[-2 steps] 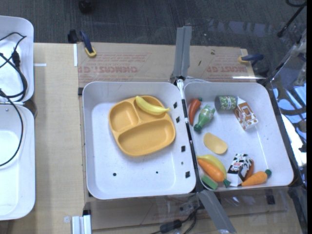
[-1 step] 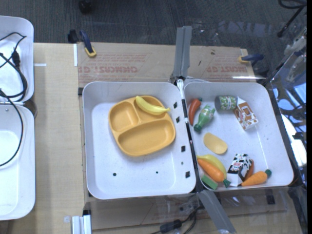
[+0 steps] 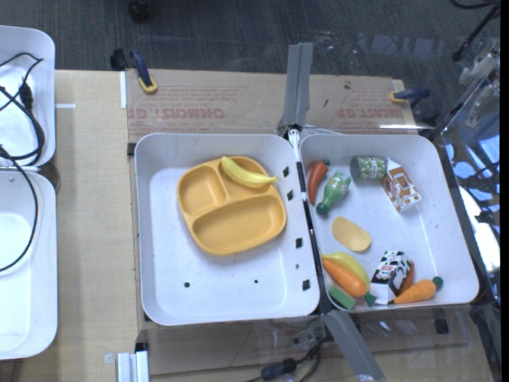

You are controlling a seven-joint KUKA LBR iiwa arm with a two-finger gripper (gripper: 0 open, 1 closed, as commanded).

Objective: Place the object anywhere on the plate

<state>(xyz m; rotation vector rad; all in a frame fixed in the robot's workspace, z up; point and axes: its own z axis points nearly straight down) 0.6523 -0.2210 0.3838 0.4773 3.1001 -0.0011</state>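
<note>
Camera view, looking down at a slant on two shallow white bins set side by side: a yellow toy banana (image 3: 248, 173) lies across the far rim of the orange divided plate (image 3: 231, 213) in the left bin (image 3: 159, 285), its curved body bridging the plate's two small far compartments. By that position the placement appears already made. The arm's gripper cannot be made out, so whether it is open, closed or holding anything cannot be told. The right bin (image 3: 445, 213) carries the remaining play food: a red pepper (image 3: 316, 180) and green bottle (image 3: 333, 193) along its left wall, a green can (image 3: 369, 167) and small carton (image 3: 400, 189) toward the far edge, a pale chip (image 3: 351, 234) at centre, and carrots (image 3: 344, 276) with a cow-print milk carton (image 3: 389, 273) along the near edge. The banana looks like light, hollow, stiff plastic with a smooth, somewhat slippery skin; fingers would likely seat best across its thicker middle, closing on the narrow width rather than the tapering ends.
</note>
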